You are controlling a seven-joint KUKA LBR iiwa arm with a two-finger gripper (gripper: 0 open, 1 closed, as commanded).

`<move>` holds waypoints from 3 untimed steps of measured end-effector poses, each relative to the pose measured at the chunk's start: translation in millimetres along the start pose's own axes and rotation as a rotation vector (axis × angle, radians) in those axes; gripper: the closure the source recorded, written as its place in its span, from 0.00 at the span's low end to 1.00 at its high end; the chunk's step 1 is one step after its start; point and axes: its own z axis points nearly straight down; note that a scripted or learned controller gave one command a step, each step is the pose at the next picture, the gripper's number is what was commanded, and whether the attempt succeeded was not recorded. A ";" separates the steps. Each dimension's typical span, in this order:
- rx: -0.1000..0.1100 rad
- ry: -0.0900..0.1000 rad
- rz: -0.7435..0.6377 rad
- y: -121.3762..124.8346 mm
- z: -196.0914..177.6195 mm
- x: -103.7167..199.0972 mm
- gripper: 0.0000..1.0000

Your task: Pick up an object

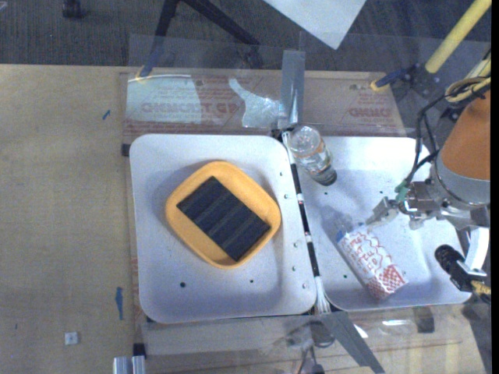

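In the left bin [156, 287] lies a yellow dish [222, 213] with a black ridged top. A clear plastic bottle [310, 154] with a dark cap lies in the right bin [413, 283], at its far left corner. Near that bin's front lies a red-and-white patterned box [372, 264], set at a slant. The arm comes in from the right, its orange band [472, 142] above the wrist. My gripper [384, 210] hangs over the right bin, just up and right of the box and apart from it. Nothing shows in its grasp.
A metal divider strip [304, 224] runs between the two bins. Cables [425, 142] loop by the arm at the back right. A clear sheet over cardboard [195, 104] lies behind the bins. Wooden bench top [62, 209] spreads to the left.
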 end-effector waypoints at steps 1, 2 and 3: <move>-0.007 -0.002 -0.116 10.1 88.2 30.5 0.00; -0.029 -0.006 -0.132 38.2 99.8 -0.8 0.00; -0.021 -0.005 -0.102 61.7 99.5 -35.9 0.00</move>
